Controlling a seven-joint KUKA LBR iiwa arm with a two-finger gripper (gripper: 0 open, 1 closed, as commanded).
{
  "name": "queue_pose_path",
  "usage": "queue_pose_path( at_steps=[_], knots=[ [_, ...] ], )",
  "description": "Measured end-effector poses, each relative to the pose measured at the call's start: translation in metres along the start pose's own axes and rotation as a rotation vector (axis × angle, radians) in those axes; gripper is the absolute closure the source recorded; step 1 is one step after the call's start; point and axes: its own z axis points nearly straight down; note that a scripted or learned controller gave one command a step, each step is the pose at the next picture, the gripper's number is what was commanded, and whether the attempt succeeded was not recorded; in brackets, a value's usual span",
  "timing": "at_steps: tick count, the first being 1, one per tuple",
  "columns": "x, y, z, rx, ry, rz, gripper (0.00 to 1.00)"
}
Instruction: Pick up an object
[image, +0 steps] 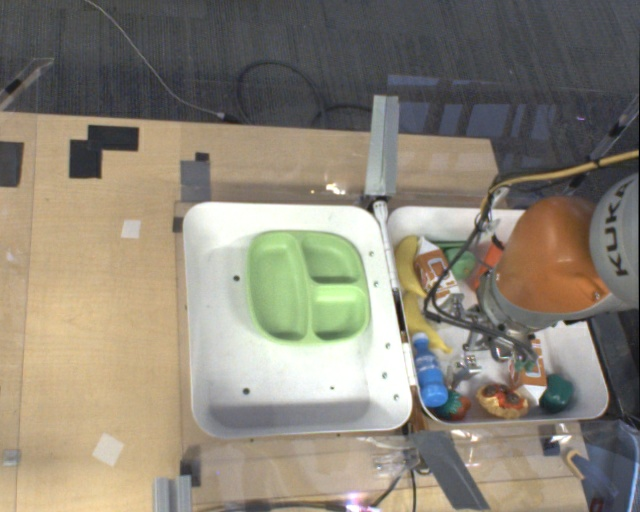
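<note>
Arm low over the right bin (590, 345), hand (487, 352) among the clutter; can't tell how it is set, wrist and cables block it. Closest to the hand: blue bottle (430, 372) along the bin's left wall, banana (410, 280) above it, small basket-like toy (502, 400) and green toy (557, 392) near the front edge. Left bin (215, 300) holds a green divided tray (306, 285). Bottle looks light, stiff, smooth plastic, likely to roll; best gripped across its middle.
</note>
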Motion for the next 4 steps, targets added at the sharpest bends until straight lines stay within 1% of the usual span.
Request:
queue_pose_path(
  at_steps=[1,2,3,4],
  knots=[
    [-0.027,-0.004,0.001,-0.002,0.008,0.279,0.00],
    [-0.048,0.000,0.002,0.001,0.009,0.379,0.00],
    [0.000,0.003,0.000,0.000,0.002,0.416,0.00],
    [-0.037,-0.027,-0.017,-0.002,0.017,0.163,0.00]
  ],
)
